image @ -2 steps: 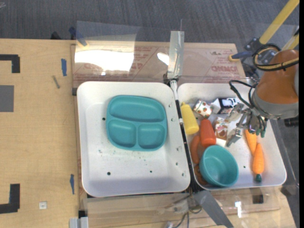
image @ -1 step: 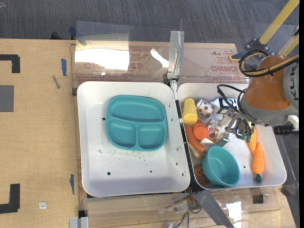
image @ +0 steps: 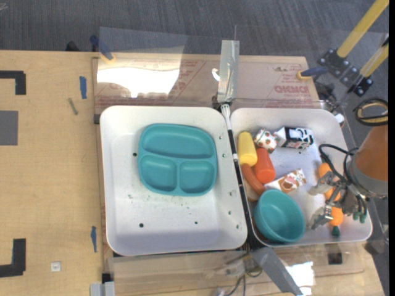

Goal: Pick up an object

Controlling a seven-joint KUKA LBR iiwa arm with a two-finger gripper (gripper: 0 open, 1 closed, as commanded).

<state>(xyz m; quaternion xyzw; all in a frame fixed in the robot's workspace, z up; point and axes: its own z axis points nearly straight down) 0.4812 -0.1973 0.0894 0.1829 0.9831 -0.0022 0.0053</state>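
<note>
A: Nearest the camera, at the front edge of the right bin, sits the teal bowl, tucked into that bin's front-left corner.

B: And the largest thing?

A: The left bin, which holds a teal divided plate near its middle. In the right bin, going down in size after the bowl: a yellow bottle and an orange bottle lying along the left wall, with a carrot-like orange piece beside them; a black-and-white carton by the back wall; two small printed packets.

B: Where's the gripper?

A: The gripper is low over the right bin's front-right corner, under the arm's orange band. Orange bits show among its metal parts, but the clutter there is too tangled for me to tell whether it's clenched or released, or on what.

B: So which object?

A: Probably a small orange piece at that corner, just beside the fingertips, with a bit of green at its lower end. It looks like a light, stiff plastic toy, smooth and likely slippery. I'd take it across its narrow middle, since a pinch near an end may squirt it out against the bin wall.
</note>
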